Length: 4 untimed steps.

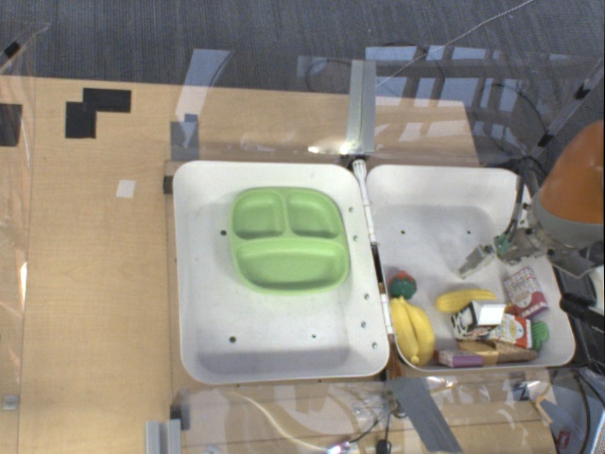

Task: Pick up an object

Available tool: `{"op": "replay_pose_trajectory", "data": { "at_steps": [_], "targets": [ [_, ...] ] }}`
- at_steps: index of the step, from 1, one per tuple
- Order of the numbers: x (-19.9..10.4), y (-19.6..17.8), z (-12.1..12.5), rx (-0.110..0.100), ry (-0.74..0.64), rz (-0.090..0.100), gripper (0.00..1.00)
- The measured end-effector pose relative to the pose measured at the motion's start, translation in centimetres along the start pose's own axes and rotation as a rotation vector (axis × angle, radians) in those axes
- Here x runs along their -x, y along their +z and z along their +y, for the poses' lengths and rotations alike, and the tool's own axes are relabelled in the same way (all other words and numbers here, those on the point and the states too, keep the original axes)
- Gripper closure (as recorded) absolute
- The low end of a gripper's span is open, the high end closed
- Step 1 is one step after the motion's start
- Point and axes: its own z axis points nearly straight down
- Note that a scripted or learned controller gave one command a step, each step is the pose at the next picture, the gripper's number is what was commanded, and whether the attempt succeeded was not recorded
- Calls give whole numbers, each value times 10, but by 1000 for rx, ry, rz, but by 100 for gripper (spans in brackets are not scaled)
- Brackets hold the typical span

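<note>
While the end effector [480,258] hangs with fingers apart and nothing between them just above the yellow banana [465,300], neighbouring packets [523,291] beside that banana could block a clean grasp.

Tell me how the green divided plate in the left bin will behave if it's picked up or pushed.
The green divided plate looks like moulded plastic, so it is probably stiff and light. It lies flat on the left bin floor, so it should slide rather than roll or tip. Its low rounded rim may be hard to pinch and could slip from the end effector.
</note>
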Motion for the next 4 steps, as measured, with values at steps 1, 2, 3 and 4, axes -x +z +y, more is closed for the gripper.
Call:
{"op": "replay_pose_trajectory", "data": {
  "at_steps": [1,2,3,4],
  "targets": [
    [-31,1,74,3,-218,1,0],
    [-5,4,115,-6,9,3,0],
    [12,5,111,-8,9,14,0],
    [-23,3,119,-8,-48,-4,0]
  ]
}}
